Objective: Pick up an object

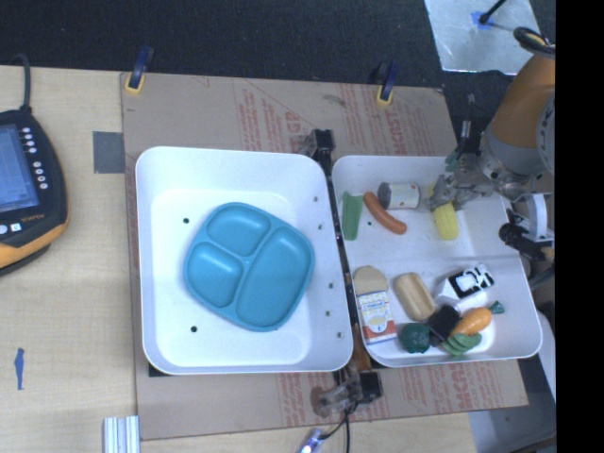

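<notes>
Over the right bin [525, 347] we watch the gripper [451, 192] hover at the yellow corn [445, 222]; whether its fingers are apart, we cannot tell. Risk: the rounded corn could roll aside, nudging the can [400, 195].

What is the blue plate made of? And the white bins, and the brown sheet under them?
The blue plate looks like smooth, matte plastic with moulded compartments. The white bins seem glossy, thin plastic with rounded rims. The brown sheet is probably cardboard: flat, dull, with printed red lettering.
</notes>
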